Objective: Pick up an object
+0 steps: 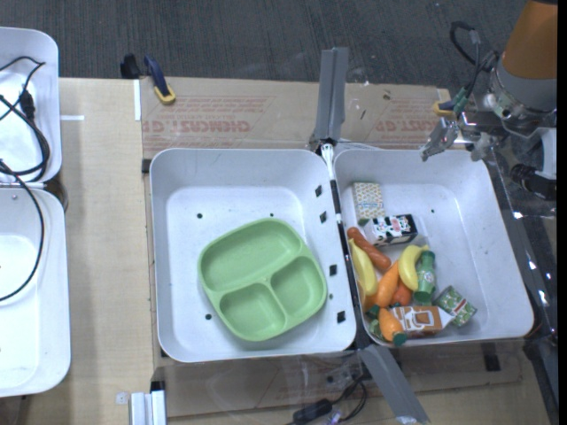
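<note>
A pale wooden table (pixel 97 237) carries two shallow white bins side by side, with flattened printed cardboard (pixel 230 113) lying under and behind them. Beyond the table's far edge the floor (pixel 230 16) is dark grey carpet. At the left edge sit white rounded trays (pixel 27 326) with black cables (pixel 22 140) looping over them. A small blue and yellow clamp (pixel 158 82) rests near the table's back edge.

The left bin (pixel 177 184) holds a green divided plate (pixel 261 278) with three compartments. The right bin (pixel 483 211) holds a cluster of toy food along its left and front sides: a patterned box (pixel 368 198), a black and white carton (pixel 392 228), a yellow banana (pixel 363 268), an orange carrot (pixel 388 282), a green bottle (pixel 426 273), an orange juice carton (pixel 415 320) and a small green carton (pixel 455 307).

The arm (pixel 532 34) stands at the upper right, over the right bin's far right corner. Its claw (pixel 461 129) hangs above the bin's back rim, well apart from the toys, with nothing in it; whether it is apart or together I cannot tell.
</note>
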`<state>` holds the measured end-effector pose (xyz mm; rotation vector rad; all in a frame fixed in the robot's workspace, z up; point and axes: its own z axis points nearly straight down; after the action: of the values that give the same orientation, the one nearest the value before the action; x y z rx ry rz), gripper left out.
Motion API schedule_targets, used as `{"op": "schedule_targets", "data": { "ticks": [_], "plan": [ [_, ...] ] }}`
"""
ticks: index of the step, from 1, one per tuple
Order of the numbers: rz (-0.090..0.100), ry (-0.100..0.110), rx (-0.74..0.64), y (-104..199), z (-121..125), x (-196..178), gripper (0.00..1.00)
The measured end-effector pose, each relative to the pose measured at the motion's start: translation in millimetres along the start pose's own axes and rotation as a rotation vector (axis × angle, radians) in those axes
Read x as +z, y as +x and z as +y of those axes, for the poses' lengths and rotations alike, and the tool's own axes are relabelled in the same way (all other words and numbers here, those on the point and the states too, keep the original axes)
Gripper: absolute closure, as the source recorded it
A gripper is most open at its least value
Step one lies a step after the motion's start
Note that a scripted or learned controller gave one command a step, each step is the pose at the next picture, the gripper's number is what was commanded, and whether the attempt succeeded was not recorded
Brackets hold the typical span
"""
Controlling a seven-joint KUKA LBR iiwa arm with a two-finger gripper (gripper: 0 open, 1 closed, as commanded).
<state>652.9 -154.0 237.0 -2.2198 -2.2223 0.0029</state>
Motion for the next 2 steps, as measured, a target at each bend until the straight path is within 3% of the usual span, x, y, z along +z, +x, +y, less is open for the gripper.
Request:
{"op": "schedule_targets", "data": {
  "ticks": [1,2],
  "plan": [
    [0.000,0.001,0.203,8,-44,116,0.00],
    [0.001,-0.001,0.170,41,-92,145,0.00]
  ]
}}
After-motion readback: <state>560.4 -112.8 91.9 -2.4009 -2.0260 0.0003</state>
